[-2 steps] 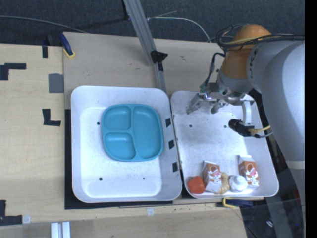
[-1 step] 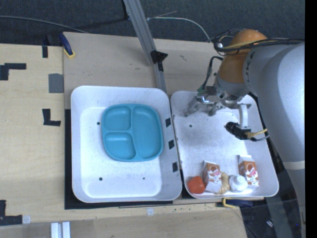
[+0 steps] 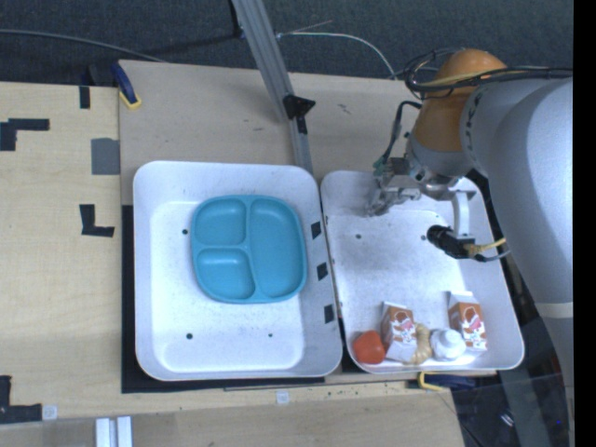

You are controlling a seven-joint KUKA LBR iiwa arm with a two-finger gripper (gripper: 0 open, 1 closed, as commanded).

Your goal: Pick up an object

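Observation:
My gripper [image 3: 380,201] hangs over the far end of the right bin [image 3: 410,268], near its back rim, below the orange-banded wrist. Nothing shows between its tips. Along the near edge of that bin lie a red ball-like object [image 3: 370,347], a small carton with a red print [image 3: 399,329], a tan piece [image 3: 425,345], a white cap-shaped object [image 3: 450,345] and a second printed carton [image 3: 467,320]. All of them sit well toward the camera from the gripper.
A blue divided plate [image 3: 249,248] lies in the left bin [image 3: 168,343]. A grey metal pole [image 3: 270,59] slants down to the gap between the bins. The arm's grey body [image 3: 535,175] covers the right bin's right side. A black cable end [image 3: 445,241] hangs there.

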